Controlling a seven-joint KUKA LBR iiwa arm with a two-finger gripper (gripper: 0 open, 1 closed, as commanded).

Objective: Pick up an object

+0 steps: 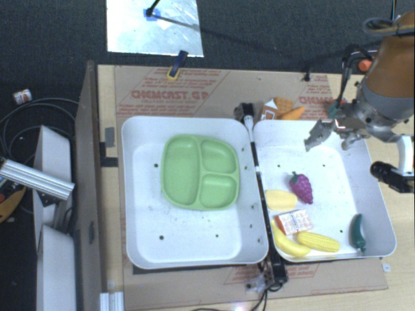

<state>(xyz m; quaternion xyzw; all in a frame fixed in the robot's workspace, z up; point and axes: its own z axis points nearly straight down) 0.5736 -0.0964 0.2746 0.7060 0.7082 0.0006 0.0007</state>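
Left bin holds a green divided plate (three compartments), lying flat. Both bins sit on a cardboard sheet with red print on the counter. Shiny foil square on dark floor beyond. Black cables coiled at left, metal bar just below them

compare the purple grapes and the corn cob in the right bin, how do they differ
The purple grapes are dark purple with a small green stem on top; the corn cob is yellow. The grapes form a short rounded bunch, the corn a longer tapered shape lying across. The grapes sit mid-bin, apart from other things; the corn lies near the front edge against the banana. Both lie in the right bin.
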